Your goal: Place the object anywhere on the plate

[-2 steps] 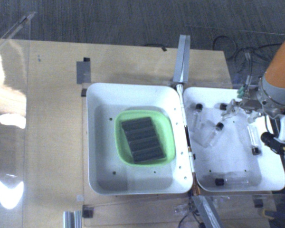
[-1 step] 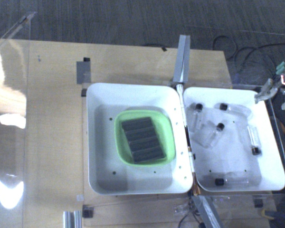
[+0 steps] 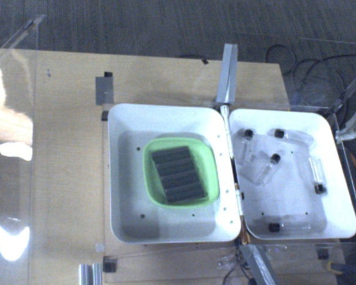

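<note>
Atop the green plate (image 3: pixel 150 174) lies the dark ribbed block (image 3: pixel 178 174); tool state cannot be told.

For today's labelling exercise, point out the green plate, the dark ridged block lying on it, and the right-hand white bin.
green plate (image 3: pixel 151 186): camera view, on its bare left rim.
dark ridged block (image 3: pixel 178 174): camera view, on the middle of its top face.
right-hand white bin (image 3: pixel 338 177): camera view, on its right wall.
</note>
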